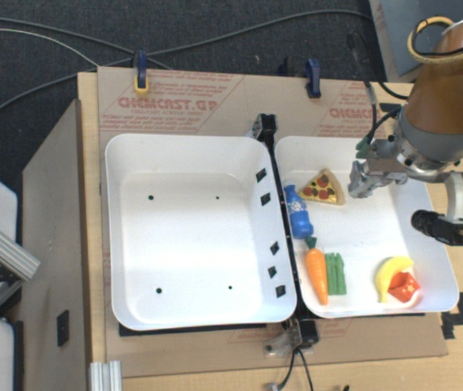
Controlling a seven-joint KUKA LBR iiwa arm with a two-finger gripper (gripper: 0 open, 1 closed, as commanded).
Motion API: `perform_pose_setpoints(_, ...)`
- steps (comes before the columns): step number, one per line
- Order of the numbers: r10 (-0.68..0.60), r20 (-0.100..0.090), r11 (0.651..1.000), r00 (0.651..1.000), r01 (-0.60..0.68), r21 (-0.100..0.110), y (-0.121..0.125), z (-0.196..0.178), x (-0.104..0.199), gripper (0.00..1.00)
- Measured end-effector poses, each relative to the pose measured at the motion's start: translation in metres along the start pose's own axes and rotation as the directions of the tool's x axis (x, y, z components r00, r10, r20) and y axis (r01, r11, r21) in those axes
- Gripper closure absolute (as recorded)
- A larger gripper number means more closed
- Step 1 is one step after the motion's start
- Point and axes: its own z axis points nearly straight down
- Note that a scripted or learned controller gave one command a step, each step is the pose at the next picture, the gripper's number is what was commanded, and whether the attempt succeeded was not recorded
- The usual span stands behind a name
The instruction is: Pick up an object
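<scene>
Contents, right bin [427, 259]: pizza slice [323, 187] near the far edge; blue bottle [298, 213] against the divider; carrot [318, 274] with a green piece [337, 272] touching it; banana [392, 272] and red piece [404, 284] at the near corner. Left bin [134, 243] alongside. Gripper [363, 179] hangs just beside the pizza slice; whether it is spread or closed cannot be told, and nothing is seen in it. Judgement: toys, likely light, stiff, smooth plastic. Pizza slice lies flat and thin; take it across its narrow width.
</scene>
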Motion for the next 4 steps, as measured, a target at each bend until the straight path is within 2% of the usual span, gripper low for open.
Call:
perform_pose_setpoints(1,-0.007,-0.003,1.000,1.000,0.007,0.004,0.001,0.003,0.005,0.00)
perform_pose_setpoints(2,-0.007,-0.004,1.000,1.000,0.007,0.009,0.024,0.051,0.000,0.00)
perform_pose_setpoints(3,-0.003,-0.004,1.000,1.000,0.003,0.013,0.021,0.146,-0.037,0.00)
perform_pose_setpoints(4,-0.012,-0.003,1.000,1.000,0.012,-0.002,0.097,0.144,-0.015,0.00)
